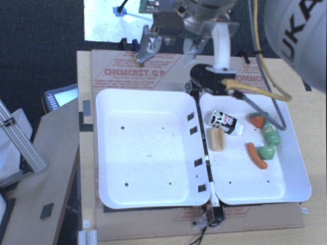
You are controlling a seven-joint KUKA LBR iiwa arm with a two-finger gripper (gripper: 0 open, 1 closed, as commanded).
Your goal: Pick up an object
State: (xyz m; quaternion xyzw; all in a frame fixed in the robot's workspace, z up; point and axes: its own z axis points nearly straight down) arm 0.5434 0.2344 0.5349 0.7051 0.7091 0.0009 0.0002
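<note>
Hanging high at the back of the desk, over the printed cardboard: the pincer, spread open and gripping nothing, or so it seems through the blur up there. Well apart from any target.

Down and to the right, inside the right bin: a black-and-white packet, just beside it a tan block close to the middle wall. Further out, an orange stick, green pieces and a reddish bit, all bunched together. Nothing worth chasing in the left bin.

Best bet, probably the tan block: room for a finger on either side. Swing over it first and line up across its narrow width. Go down wide open, minding the wall and the packet alongside. Close only once straddling it, then lift straight up.
</note>
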